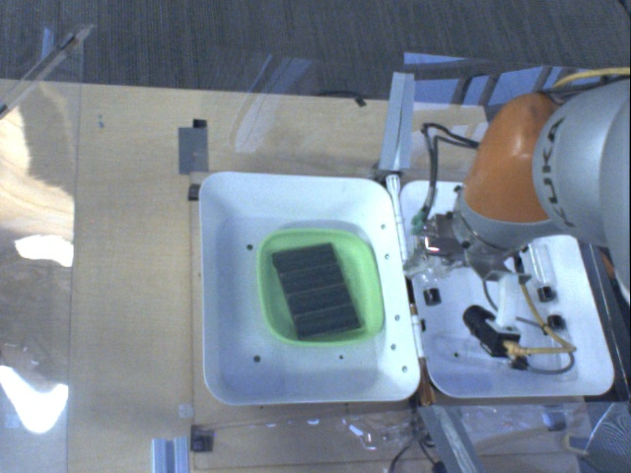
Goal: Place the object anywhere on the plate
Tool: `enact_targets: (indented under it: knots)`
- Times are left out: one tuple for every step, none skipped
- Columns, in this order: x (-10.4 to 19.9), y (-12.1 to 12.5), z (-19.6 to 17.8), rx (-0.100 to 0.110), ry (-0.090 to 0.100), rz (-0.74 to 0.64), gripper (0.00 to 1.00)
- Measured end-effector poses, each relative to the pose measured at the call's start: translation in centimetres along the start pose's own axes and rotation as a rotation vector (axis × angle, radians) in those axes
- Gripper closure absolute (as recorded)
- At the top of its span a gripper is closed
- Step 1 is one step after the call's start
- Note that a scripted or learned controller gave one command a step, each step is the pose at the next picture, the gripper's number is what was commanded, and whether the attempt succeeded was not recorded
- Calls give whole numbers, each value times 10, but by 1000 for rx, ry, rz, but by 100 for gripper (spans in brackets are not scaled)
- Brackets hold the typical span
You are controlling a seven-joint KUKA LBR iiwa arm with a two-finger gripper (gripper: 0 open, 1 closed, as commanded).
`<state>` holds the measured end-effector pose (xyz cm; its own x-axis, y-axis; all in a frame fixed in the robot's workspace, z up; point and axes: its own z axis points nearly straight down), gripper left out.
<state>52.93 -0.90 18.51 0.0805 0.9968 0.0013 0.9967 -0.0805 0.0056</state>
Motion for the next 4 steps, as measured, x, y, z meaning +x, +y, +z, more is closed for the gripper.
enact_targets:
  knots:
    - [0, 0, 0, 0, 0, 1, 0]
    - [-28, -39, 0, 3, 0, 14, 0]
    - [-76, 14, 25, 0, -2, -79, 0]
    - [-141, -29, -52, -3, -3, -122, 0]
